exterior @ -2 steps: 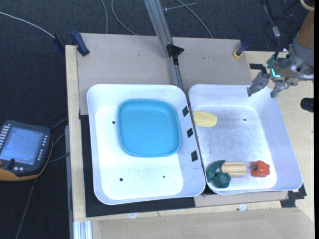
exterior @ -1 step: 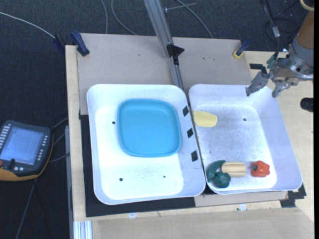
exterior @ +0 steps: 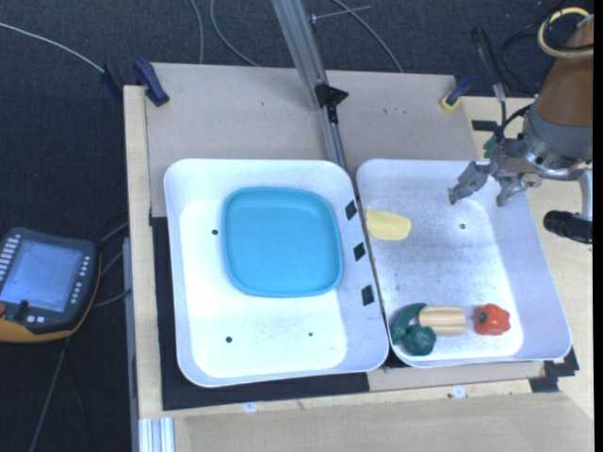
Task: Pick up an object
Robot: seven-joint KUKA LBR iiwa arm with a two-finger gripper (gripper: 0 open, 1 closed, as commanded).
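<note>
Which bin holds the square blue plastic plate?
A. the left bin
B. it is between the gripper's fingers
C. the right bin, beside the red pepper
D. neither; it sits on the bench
A: the square blue plastic plate lies flat in the left white bin, apart from the gripper over the right white bin.

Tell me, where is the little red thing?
The red thing lies in the right bin, near its front right corner. A tan block sits just left of it, with a dark green toy beyond that.
</note>
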